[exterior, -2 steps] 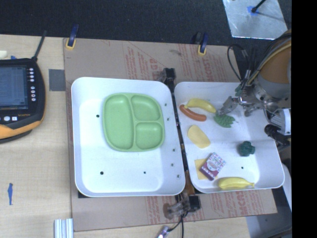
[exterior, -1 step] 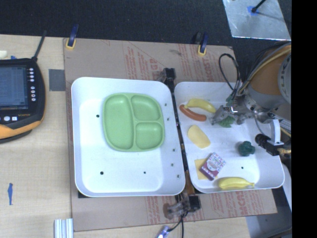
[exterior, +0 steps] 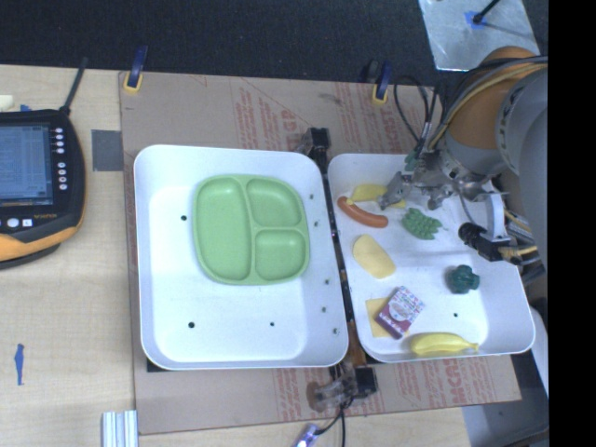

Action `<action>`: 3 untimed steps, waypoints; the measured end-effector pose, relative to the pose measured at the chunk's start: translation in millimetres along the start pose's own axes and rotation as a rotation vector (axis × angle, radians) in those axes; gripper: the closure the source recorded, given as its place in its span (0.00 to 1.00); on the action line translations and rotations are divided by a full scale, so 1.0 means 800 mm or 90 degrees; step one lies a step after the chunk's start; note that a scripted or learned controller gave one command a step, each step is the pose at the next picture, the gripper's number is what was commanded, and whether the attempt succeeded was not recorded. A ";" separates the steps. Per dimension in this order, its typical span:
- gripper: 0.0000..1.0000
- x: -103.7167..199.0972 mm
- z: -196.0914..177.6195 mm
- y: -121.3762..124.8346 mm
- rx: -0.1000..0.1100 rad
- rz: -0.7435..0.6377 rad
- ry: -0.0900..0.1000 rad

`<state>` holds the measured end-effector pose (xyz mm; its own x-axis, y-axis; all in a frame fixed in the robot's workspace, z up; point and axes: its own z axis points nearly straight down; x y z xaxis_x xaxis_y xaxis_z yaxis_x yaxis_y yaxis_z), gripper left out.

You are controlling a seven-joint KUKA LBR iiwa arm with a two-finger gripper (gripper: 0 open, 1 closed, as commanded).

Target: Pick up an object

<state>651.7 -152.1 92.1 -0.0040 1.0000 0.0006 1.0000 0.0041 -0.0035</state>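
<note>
Where gripper (exterior: 406, 192) hangs upper right, grasp state unclear: one red sausage (exterior: 362, 213), one banana (exterior: 444, 345), two green toys.

The grey arm (exterior: 507, 110) reaches in from the right, its end effector (exterior: 410, 191) pointing down-left.

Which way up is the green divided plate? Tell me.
Upright: the green divided plate lies flat in the left bin, its three hollows facing up.
</note>
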 end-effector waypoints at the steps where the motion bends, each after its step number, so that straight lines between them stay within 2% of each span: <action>1: 0.00 -0.076 -0.116 0.005 -0.002 0.001 -0.001; 2: 0.00 -0.055 -0.004 -0.062 0.002 -0.001 0.000; 3: 0.00 -0.046 -0.001 0.006 -0.001 0.001 0.000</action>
<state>656.4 -188.6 92.9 -0.0031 1.0000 0.0005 1.0000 0.0031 -0.0022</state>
